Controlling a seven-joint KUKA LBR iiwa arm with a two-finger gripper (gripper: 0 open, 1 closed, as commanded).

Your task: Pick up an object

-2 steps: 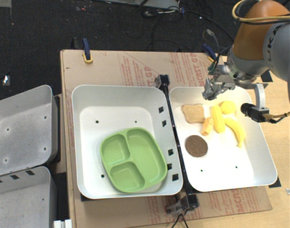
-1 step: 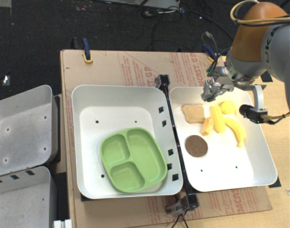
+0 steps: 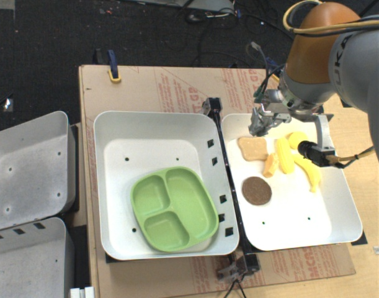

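Gripper (image 3: pixel 262 124) low at upper right of frame, jaw state impossible to tell, nothing visibly held. Just below: tan bread slice (image 3: pixel 252 148); right of it, yellow banana pieces (image 3: pixel 294 157); lower, brown cookie (image 3: pixel 257 190), all in right bin (image 3: pixel 338 228). Green tray (image 3: pixel 173 208) in left bin. Risk: a descent near the bin wall glancing off the slice edge, nudging rather than gripping.

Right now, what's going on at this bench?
A grey and orange arm reaches in over the right bin, its gripper low at the far edge beside a tan bread-like piece. Yellow banana-like pieces and a brown round disc lie nearby. Nothing looks lifted. The left bin holds a green divided tray.
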